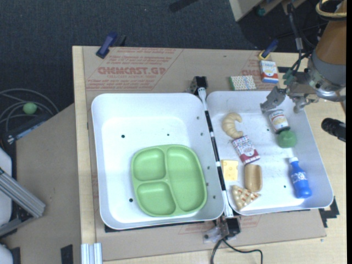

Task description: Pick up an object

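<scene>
The right bin [316, 147] holds several small items: a croissant [234, 124], a red and white packet [245, 149], a yellow cheese wedge [230, 170], a bread roll [252, 176], a waffle-patterned slice [243, 195], a blue bottle [300, 177], a green ball [286, 139] and a small brown-capped bottle [278, 120]. My gripper [286, 103] hangs over the bin's far right part, open, its fingers spread just above the small bottle's top end. Nothing sits between the fingers.
The left bin [110, 125] carries a green divided plate [168, 179]. Behind the bins on the cardboard lie a small patterned card [242, 82], a little box [269, 70] and a blue clip [106, 45]. The arm's orange band [333, 43] rises at the far right.
</scene>
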Robot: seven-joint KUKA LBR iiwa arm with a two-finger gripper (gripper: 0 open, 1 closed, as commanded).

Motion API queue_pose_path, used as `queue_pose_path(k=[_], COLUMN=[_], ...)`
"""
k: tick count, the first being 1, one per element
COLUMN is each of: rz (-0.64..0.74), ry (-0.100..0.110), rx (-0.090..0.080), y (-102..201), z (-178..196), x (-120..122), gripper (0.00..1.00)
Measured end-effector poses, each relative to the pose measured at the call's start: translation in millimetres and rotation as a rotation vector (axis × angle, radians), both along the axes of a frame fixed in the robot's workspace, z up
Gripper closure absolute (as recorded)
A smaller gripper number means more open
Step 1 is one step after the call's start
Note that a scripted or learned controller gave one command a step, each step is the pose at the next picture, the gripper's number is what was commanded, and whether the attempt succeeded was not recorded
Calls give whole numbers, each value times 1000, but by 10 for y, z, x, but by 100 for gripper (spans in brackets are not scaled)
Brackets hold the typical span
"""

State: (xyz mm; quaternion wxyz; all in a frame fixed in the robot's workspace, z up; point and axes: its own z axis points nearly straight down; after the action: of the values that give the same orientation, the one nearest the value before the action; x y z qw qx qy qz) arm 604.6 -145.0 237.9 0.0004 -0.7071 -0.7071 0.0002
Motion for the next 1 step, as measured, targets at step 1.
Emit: queue_pose_path(k=[1], rz=[0], ry=[2], rx=[1], y=[244], z=[-1120], x=[-411], gripper=[0])
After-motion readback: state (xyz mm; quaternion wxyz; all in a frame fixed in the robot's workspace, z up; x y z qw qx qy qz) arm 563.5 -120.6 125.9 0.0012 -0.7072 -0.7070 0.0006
